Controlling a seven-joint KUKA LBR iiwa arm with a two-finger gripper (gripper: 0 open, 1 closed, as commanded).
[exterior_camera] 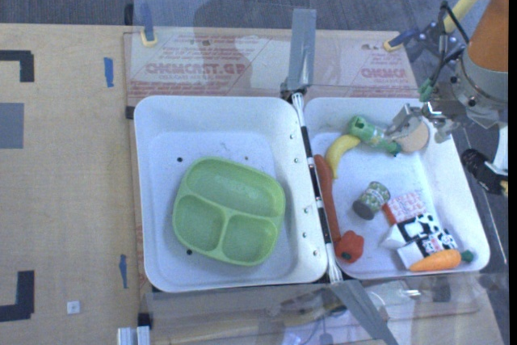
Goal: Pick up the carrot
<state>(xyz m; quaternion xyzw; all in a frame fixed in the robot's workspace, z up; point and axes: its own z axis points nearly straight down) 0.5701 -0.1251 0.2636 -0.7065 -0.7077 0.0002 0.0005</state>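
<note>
The carrot [436, 260] is orange with a small green tip and lies at the front right corner of the right bin [472, 198], against a black-and-white carton [424, 235]. My gripper [420, 127] hangs over the bin's back right area, far behind the carrot. Its fingers [399, 122] stand apart, so it is open. A tan round piece [415, 140] sits just below and between them, and I cannot tell whether they touch it.
The right bin also holds a banana [341, 151], a green toy [367, 131], a long red piece [325, 194], a red pepper [350, 246], a small can [371, 199] and a red-and-white packet [404, 207]. A green divided plate [229, 210] lies in the left bin [153, 133].
</note>
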